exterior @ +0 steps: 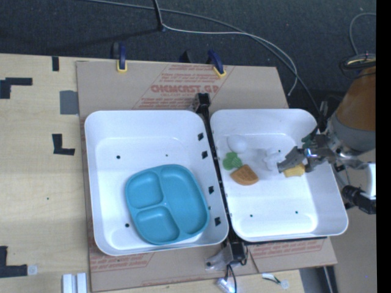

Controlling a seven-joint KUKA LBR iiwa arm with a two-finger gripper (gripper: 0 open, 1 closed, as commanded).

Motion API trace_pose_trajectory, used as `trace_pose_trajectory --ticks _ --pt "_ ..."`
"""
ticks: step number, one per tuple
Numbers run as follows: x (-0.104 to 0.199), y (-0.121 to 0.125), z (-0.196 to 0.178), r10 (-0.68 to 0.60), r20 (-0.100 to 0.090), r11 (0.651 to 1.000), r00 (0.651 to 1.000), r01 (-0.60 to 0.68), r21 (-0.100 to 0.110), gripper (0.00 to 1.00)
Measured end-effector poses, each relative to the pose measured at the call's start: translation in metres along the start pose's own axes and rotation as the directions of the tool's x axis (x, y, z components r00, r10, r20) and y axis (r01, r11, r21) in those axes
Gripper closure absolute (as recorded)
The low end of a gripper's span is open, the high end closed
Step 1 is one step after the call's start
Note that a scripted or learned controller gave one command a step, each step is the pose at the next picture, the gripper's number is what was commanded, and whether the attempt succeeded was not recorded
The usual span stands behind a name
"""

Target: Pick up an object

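Note:
My gripper [292, 162] hangs over the right side of the right bin [275, 224], reaching in from the right. A small yellow piece [295, 171] sits right at its tip, just below it; whether it is held I cannot tell. Further left in the same bin lie an orange-brown wedge [245, 176], a green piece [231, 160] touching it, and two pale white objects [237, 143] [269, 159] that are hard to make out against the bin floor.
The left bin [104, 133] holds a blue divided plate [165, 204] in its near half. Both bins rest on a cardboard sheet [177, 84] clamped at the back. A black divider clip [202, 102] sits between the bins.

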State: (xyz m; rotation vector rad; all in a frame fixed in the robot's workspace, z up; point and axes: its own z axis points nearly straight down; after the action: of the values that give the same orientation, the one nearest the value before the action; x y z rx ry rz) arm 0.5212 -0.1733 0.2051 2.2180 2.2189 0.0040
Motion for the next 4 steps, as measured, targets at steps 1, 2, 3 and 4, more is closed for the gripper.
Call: trace_pose_trajectory --ticks 1,2,3,4 --pt "-0.009 -0.004 -0.049 0.001 0.000 1.000 1.000 -0.001 0.001 1.00" --pt "0.049 -0.010 -0.035 -0.004 -0.002 1.000 1.000 0.004 0.006 1.00" --pt "0.099 -0.010 -0.023 -0.004 -0.002 1.000 1.000 0.004 0.006 1.00" --pt "0.157 -0.024 -0.025 -0.004 -0.002 1.000 1.000 0.004 0.006 1.00"
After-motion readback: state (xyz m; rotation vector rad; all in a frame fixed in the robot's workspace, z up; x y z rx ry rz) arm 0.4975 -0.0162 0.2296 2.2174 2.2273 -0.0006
